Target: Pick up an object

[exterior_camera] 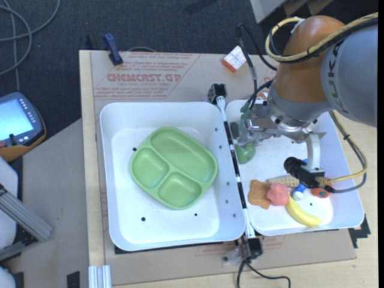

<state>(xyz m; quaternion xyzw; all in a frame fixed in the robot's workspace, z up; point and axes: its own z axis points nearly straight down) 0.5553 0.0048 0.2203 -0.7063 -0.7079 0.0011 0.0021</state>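
I find the claw (245, 141) low over the right bin (273, 161), toward that bin's 9 o'clock side, with the arm coming in from 2 o'clock. Its own body hides the tip, so I cannot tell whether it is wide, narrow or holding anything. A small green lump (245, 155) sits directly at the claw's 6 o'clock, touching or very nearly touching it, and close against the dividing wall (234, 167) between the bins. I judge this lump to be the object targeted, and I see nothing to confirm that it is gripped. The other pieces lie apart at the bin's 6 o'clock: a brown biscuit (259, 194), a pink piece (278, 194) touching it, and a banana (303, 213) just beyond. The left bin (120, 131) holds a green plate (174, 168), well clear of the work. The risks as I assess them:

- The lump is so near the wall that a closing stroke could strike or ride up the wall and push the lump aside.
- The lump looks rounded and small, so an off-centre squeeze could squirt it out.
- A lift made without a confirmed hold would come up empty.
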